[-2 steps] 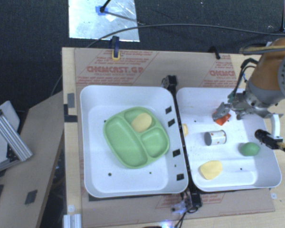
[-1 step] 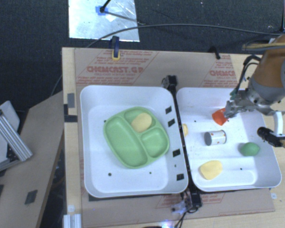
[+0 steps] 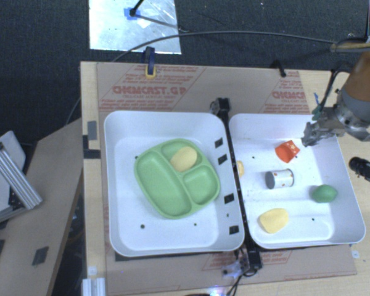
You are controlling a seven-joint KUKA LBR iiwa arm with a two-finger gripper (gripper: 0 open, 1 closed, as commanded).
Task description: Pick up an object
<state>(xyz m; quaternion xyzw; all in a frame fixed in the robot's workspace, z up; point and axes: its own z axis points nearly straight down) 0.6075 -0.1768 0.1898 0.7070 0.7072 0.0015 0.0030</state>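
In the right bin lie an orange block, a small grey and white can on its side, a green ball and a yellow lump. A small yellow piece rests against the bin's left wall. My gripper hangs over the bin's upper right part, just right of and above the orange block. Nothing shows between its fingers.
The left bin bears a green divided plate with a yellow item in its upper compartment. A black divider with clips runs between the bins. Cardboard lies under both.
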